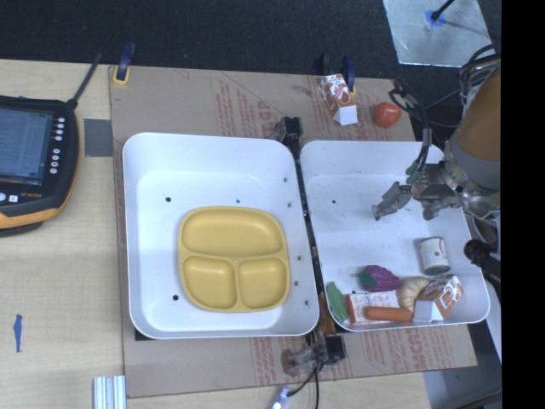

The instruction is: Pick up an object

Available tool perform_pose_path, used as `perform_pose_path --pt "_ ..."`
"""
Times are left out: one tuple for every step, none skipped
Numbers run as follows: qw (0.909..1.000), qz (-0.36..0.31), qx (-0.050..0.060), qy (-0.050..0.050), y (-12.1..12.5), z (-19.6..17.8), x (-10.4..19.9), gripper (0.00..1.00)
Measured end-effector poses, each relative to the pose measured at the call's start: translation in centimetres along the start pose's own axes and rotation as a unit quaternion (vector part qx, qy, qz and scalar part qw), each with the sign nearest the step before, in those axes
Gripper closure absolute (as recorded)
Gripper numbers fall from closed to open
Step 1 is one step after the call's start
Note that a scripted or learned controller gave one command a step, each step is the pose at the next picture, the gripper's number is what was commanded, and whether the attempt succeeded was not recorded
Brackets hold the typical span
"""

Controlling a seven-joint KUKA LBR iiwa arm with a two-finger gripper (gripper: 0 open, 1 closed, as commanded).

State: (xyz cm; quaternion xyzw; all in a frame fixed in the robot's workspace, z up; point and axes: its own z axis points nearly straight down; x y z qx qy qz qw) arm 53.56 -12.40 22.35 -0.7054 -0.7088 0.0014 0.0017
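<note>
While the gripper [407,201] hangs spread and unladen mid right bin [341,164], the can [433,255] lies near its right edge.

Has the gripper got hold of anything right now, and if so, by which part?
Nothing is held. The gripper hangs over a bare stretch of the right bin, with nothing in its jaws. The small can and the toy foods lie nearer the bin's front edge.

Pale wooden bench [51,271] seen from above, brown cardboard sheet [213,109] laid across it, dark carpeted floor [213,11] beyond, grey floor patch [434,20] marked with blue tape.
</note>
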Motion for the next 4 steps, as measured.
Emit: perform_pose_path --pt "1.0 0.0 0.0 0.0 -4.8 3.3 2.1 0.0" --pt "1.0 -0.001 0.002 0.0 -6.1 13.1 2.7 0.0" --pt "1.0 -0.003 0.001 0.0 -6.0 12.0 2.6 1.0" --pt "1.0 -0.001 -0.002 0.0 -1.7 -1.5 7.7 1.0"
